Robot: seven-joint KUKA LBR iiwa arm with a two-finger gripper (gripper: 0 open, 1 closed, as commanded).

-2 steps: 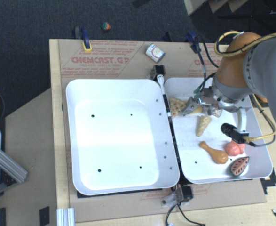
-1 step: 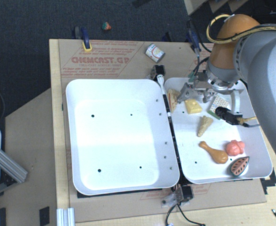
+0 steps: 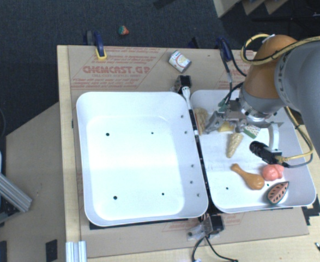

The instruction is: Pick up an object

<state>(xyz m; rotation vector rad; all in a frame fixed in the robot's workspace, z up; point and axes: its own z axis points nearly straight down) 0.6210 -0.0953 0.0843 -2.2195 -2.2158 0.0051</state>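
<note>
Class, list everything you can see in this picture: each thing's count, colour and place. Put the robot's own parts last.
bins: 2, white, side by side on the bench; left bin, right bin
corn cob: 1, pale yellow, right bin, middle
drumstick: 1, orange-brown, right bin, lower part
pink ball: 1, right bin, beside the drumstick
brown oval piece: 1, right bin, near corner
small box: 1, white-yellow, on the board behind the bins
clamp: 1, blue-yellow, board's far edge
arm: 1, grey with orange band
end effector: 1, over the right bin's far part

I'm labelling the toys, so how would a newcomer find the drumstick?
Look in the right bin, toward its near edge. The drumstick lies left of a pink ball: tan-orange, with a thin handle widening to a rounded bulb.
</note>
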